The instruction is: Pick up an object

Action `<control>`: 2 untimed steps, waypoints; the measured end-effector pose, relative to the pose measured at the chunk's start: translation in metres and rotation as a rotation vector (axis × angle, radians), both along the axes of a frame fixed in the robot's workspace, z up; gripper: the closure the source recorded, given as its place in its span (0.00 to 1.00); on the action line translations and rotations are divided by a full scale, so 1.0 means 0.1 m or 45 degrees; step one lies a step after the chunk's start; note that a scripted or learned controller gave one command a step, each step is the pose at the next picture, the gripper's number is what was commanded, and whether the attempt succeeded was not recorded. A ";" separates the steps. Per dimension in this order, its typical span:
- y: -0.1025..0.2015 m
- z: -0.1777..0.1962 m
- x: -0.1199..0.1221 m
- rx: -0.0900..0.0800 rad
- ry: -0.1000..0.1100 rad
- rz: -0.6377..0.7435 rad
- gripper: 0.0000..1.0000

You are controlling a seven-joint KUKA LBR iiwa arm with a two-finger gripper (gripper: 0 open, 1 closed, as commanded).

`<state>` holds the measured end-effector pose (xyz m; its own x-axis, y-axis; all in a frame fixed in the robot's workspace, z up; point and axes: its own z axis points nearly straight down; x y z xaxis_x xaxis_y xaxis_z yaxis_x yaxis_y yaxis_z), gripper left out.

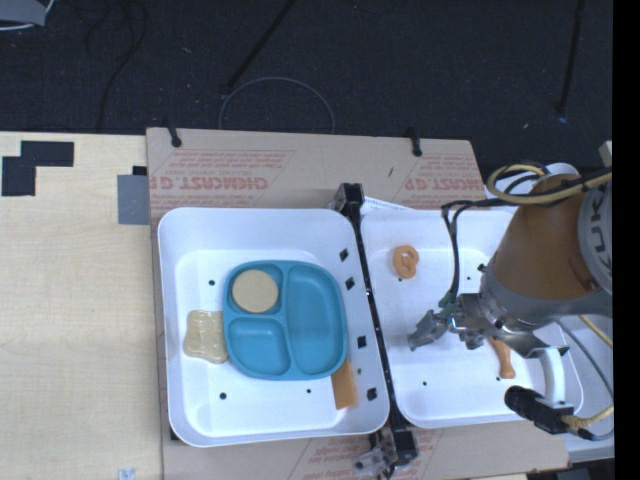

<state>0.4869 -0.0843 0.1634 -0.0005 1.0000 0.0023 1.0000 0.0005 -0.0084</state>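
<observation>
Gripper low over the right bin, nothing between its fingers.

The gripper (432,330) hangs just above the floor of the right bin (430,408), fingers parted and clamped on nothing. A small orange pretzel-like piece (405,261) lies on the far side of that bin, apart from the fingers, and an orange stick (505,357) shows beside the wrist. In the left bin (190,238) a blue divided tray (300,328) carries a round tan disc (254,290) (in its far-left compartment); a pale cracker (206,336) touches the tray's left edge, and a brown strip (344,386) lies by its near-right corner.
</observation>
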 end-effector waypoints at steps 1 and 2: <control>-0.04 -0.63 0.00 0.000 0.002 -0.001 0.00; -0.06 -0.49 0.01 0.000 -0.002 -0.010 1.00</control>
